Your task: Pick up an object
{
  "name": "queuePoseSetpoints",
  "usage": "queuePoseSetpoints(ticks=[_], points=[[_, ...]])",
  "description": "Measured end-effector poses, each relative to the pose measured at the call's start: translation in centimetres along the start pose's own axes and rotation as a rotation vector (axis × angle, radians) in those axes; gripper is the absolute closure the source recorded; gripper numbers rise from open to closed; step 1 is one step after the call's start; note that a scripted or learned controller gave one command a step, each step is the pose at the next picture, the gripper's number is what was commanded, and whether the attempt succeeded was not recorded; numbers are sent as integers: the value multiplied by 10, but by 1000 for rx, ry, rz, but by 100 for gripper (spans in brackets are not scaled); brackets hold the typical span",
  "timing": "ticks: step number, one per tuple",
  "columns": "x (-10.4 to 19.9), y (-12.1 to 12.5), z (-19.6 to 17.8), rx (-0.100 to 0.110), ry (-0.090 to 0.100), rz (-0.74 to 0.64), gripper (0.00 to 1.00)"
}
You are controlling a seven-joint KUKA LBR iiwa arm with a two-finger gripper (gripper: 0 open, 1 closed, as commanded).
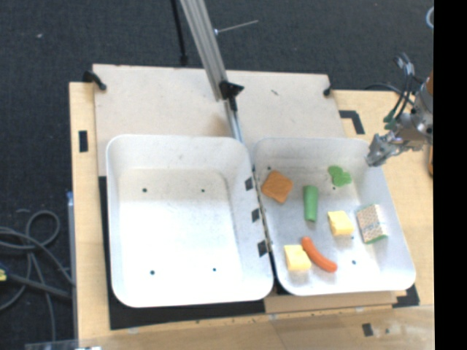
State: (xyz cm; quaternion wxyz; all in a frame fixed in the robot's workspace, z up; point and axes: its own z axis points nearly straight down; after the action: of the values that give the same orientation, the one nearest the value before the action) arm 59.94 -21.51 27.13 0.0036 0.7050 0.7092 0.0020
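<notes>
The table (168,100) holds 2 white bins side by side: the left bin (182,221) and the right bin (379,268). In the right bin lie 1 orange block (276,186), 1 speckled block (371,223), 1 long green piece (311,203), 1 orange sausage (319,254), 2 yellow blocks (340,222) and 1 small green lump (338,175). The claw (379,152) hangs over that bin's top right rim, holding nothing I can see, and I cannot tell if it is open or closed.

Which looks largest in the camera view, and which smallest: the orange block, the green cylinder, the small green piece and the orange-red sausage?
1. orange block
2. green cylinder and orange-red sausage: too alike to rank
3. small green piece, smallest
</notes>
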Motion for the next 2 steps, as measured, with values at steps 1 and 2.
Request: queuePoseSetpoints(ticks=[1,2], points=[[41,-5,8,8,0,2,100],[96,-13,20,7,1,1,100]])
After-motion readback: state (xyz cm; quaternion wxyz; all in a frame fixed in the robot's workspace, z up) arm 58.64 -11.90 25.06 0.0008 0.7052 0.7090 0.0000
